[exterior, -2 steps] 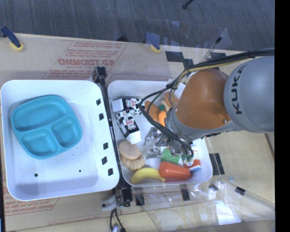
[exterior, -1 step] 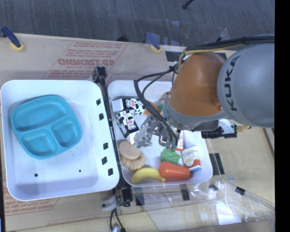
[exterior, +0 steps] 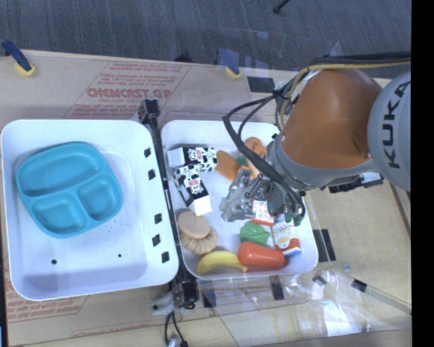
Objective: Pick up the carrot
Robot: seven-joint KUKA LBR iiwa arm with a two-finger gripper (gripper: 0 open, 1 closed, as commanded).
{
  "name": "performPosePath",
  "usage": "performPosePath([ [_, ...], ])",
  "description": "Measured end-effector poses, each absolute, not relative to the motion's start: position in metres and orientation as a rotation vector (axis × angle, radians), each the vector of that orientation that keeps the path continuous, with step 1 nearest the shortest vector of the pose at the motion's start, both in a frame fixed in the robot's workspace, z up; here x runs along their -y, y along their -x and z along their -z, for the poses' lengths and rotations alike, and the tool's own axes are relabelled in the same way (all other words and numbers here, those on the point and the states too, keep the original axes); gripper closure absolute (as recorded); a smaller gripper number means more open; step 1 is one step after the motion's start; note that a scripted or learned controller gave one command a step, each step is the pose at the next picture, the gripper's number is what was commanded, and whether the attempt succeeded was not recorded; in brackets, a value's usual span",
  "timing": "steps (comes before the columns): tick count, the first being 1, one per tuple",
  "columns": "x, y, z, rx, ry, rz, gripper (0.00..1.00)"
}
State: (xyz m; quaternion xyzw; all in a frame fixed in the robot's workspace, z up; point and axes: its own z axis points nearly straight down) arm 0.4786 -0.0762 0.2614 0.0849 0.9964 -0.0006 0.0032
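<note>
Orange carrot [exterior: 235, 163] lay ungrasped in the right bin [exterior: 312, 246], near its far side.
Above the bin's middle hung the gripper [exterior: 240, 201]; whether it was released or clenched could not be told. Reaching, grasping and lifting apparently remained.

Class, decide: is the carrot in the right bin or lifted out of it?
In the bin. The carrot lies flat on the right bin's floor beside the banana, below the gripper.

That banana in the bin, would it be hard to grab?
Probably a bit. The banana looks like smooth, stiff toy plastic, so fingers might slip. Its curved shape could rock or spin when pushed. It lies against the bin's front wall beside the cookies, leaving little room.
</note>
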Motion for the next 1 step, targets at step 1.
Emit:
performPosePath([
  [1, 0.0859, -0.5311, -0.2689, -3.136, -0.096, 0.002, 1.00],
])
